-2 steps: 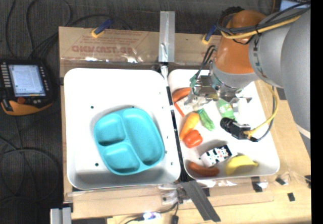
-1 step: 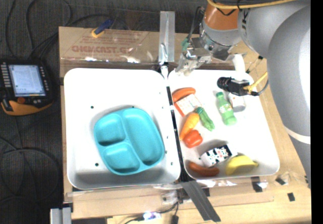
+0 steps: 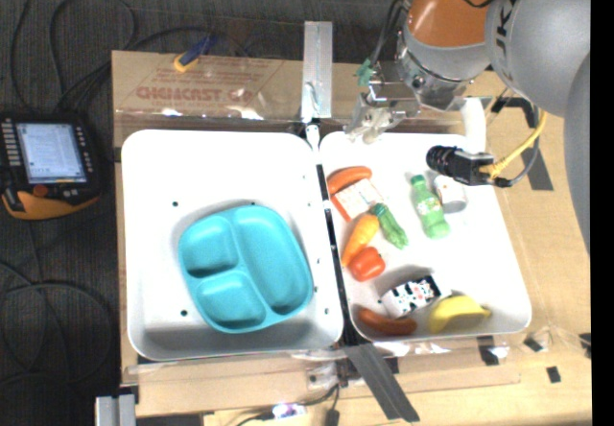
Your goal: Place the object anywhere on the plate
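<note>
A light blue plate [image 3: 247,266] with three compartments lies in the left bin [image 3: 153,165], toward its front. The right bin [image 3: 499,251] holds several toy foods: an orange sausage [image 3: 347,175], a white and orange packet [image 3: 358,199], an orange pepper [image 3: 359,233], a red tomato [image 3: 366,265], a green vegetable [image 3: 391,226], a green bottle [image 3: 429,207], a black and white box [image 3: 413,293], a yellow banana [image 3: 457,313] and a red hot dog [image 3: 387,322]. My gripper [image 3: 374,119] hangs over the back left corner of the right bin, above the sausage and apart from the plate.
The divider [image 3: 326,223] between the bins runs just left of the food pile. A black cylinder with a yellow cable [image 3: 456,162] hangs from the arm over the right bin's back. Cardboard [image 3: 211,88] lies behind the bins. A teach pendant [image 3: 45,162] sits at far left.
</note>
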`<state>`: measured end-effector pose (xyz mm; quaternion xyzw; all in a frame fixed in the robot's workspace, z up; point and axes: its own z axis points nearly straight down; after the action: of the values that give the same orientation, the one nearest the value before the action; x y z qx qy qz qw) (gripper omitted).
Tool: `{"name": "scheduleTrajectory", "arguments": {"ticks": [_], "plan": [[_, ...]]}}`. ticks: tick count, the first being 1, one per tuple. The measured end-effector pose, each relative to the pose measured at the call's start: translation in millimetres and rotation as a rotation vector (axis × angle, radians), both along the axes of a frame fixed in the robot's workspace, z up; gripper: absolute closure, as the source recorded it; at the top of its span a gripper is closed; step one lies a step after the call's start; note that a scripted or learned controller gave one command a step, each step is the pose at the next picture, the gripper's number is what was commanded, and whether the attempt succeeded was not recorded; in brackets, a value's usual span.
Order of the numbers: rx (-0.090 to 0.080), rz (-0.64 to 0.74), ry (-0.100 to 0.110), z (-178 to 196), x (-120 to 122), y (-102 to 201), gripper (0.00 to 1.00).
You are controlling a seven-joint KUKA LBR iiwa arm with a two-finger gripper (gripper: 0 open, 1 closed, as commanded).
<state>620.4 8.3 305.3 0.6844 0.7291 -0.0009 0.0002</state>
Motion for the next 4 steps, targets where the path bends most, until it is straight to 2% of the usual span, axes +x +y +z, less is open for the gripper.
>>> {"name": "scheduleTrajectory", "arguments": {"ticks": [1,2,3,4], "plan": [[-0.002,0.246,0.000,-25.1,48.0,-30.9,1.00],[0.000,0.350,0.001,-68.7,47.7,23.5,1.00],[0.002,0.410,0.000,-23.2,-9.7,93.6,1.00],[0.002,0.345,0.004,-106.3,-112.3,90.5,1.00]]}}
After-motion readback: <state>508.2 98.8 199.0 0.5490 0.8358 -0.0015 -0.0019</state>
